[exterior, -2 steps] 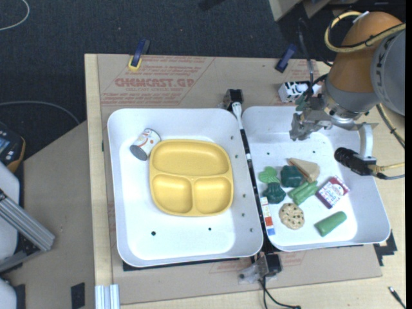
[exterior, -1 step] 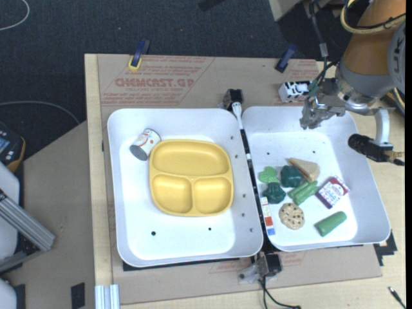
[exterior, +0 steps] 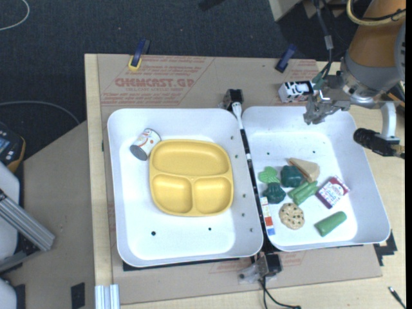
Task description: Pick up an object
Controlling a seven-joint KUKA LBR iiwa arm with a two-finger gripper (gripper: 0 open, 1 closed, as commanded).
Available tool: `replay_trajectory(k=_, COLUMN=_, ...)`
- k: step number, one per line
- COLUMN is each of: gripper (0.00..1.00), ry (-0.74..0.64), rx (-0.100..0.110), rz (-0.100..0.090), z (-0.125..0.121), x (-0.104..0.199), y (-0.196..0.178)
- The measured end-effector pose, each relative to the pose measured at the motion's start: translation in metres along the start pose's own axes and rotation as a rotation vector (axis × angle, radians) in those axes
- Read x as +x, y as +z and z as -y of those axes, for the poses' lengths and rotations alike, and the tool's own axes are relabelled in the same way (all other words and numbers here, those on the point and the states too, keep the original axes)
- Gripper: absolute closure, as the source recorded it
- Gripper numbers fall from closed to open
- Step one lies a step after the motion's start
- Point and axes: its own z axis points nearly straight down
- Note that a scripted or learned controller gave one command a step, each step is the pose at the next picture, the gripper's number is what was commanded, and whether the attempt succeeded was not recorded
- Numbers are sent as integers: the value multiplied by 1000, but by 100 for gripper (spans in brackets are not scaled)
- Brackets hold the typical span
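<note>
Nearest the camera, in the right white bin (exterior: 373, 192), lies a cluster of small toy foods: a green cylinder-shaped piece (exterior: 331, 223) at the near right, a round chocolate-chip cookie (exterior: 291, 216) to its left, a maroon packet (exterior: 331, 192) just beyond, a long green pickle-like piece (exterior: 303, 192), several dark green leafy pieces (exterior: 278, 182) and a tan wedge (exterior: 305, 167) at the far side of the group. None of them is lifted; all rest on the bin floor.

Across the divider, the left white bin (exterior: 125, 192) holds a yellow three-compartment plastic plate (exterior: 190, 176), with a small white can (exterior: 144, 143) lying on its side just beside the plate's far left corner.

At the far edge of the right bin hangs the two-finger gripper (exterior: 317, 112), well apart from the food cluster and with nothing visible between its fingers; whether they are apart or together I cannot tell. By my judgement, the pick has not begun: choosing an object, descending, closing and lifting all remain.
</note>
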Motion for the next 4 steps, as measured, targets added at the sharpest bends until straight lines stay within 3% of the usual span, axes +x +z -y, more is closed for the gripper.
replay_trajectory(k=2, gripper=100, ry=-3, rx=11, rz=-4, z=70, x=97, y=10)
replay_trajectory(k=3, gripper=100, ry=-6, rx=9, rz=-5, z=97, x=152, y=-3)
replay_trajectory(k=4, gripper=100, ry=0, rx=10, rz=-2, z=106, x=159, y=8)
